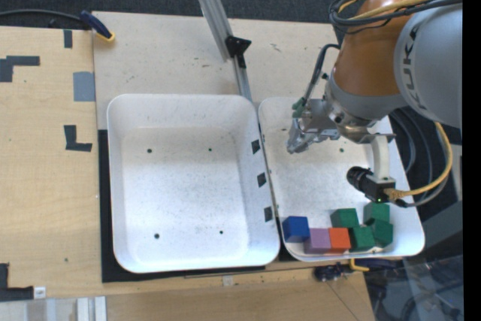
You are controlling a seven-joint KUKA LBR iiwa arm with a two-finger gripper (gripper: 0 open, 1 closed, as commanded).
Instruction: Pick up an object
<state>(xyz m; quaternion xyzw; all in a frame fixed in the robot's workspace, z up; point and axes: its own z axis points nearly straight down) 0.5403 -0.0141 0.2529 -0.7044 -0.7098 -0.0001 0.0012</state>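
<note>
Several small blocks lie along the front edge of the right bin point(316, 177): a blue block point(296, 228), a purple block point(321, 239), an orange block point(340, 238) and green blocks point(364, 228). My gripper point(298, 142) hangs over the back part of the right bin, well behind the blocks. Nothing shows between its fingers. The grey and orange arm comes in from the right above it.
The left bin point(188, 184) stands beside the right one, their rims touching. A slanted metal bar point(214, 4) crosses the bench behind the bins. A blue and yellow clamp point(98, 25) lies at the bench's back left. Cables hang at the right.
</note>
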